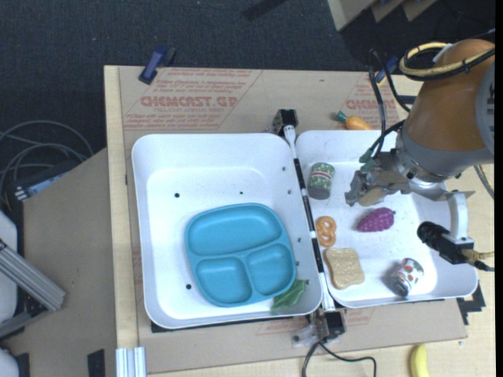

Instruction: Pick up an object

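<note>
Fingers (363, 195) low in the right bin (440, 289), open or closed impossible to tell; purple grapes (376, 220) just beside, lower right.

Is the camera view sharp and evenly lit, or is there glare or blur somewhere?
Camera view: soft, even light; the white bins look bright with mild glare; the blue tray is fairly sharp; the gripper and small toy foods look slightly blurred; shadows are faint.
</note>
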### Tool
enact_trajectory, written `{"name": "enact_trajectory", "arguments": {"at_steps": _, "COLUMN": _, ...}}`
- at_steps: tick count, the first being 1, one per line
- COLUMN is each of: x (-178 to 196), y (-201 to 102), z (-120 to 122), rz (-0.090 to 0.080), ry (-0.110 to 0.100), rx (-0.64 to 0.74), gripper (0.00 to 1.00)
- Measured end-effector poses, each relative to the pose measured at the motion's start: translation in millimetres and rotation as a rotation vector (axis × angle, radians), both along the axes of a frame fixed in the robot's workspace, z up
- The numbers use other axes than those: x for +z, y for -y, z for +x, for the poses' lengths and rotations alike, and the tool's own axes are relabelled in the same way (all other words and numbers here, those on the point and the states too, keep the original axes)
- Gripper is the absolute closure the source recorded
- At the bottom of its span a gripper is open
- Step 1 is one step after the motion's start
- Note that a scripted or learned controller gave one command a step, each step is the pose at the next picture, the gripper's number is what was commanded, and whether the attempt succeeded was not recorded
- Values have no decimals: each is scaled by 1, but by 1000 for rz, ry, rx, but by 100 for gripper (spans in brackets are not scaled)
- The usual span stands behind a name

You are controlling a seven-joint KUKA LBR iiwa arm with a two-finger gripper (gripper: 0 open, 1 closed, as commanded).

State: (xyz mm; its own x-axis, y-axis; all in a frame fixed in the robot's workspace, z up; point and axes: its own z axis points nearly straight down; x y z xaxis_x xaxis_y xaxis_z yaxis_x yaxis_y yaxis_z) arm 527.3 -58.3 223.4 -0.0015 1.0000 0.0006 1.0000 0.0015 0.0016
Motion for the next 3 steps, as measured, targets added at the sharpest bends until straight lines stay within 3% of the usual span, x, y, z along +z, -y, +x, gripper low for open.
{"name": "enact_trajectory", "arguments": {"at_steps": 1, "x": 32, "y": -41, "z": 65, "rz": 0, "ry": 0, "rx": 0, "gripper": 100}}
{"name": "enact_trajectory", "arguments": {"at_steps": 2, "x": 8, "y": -76, "z": 125, "rz": 0, "ry": -1, "rx": 1, "gripper": 100}}
{"name": "enact_trajectory", "arguments": {"at_steps": 3, "x": -1, "y": -126, "z": 95, "rz": 1, "ry": -4, "rx": 1, "gripper": 100}}
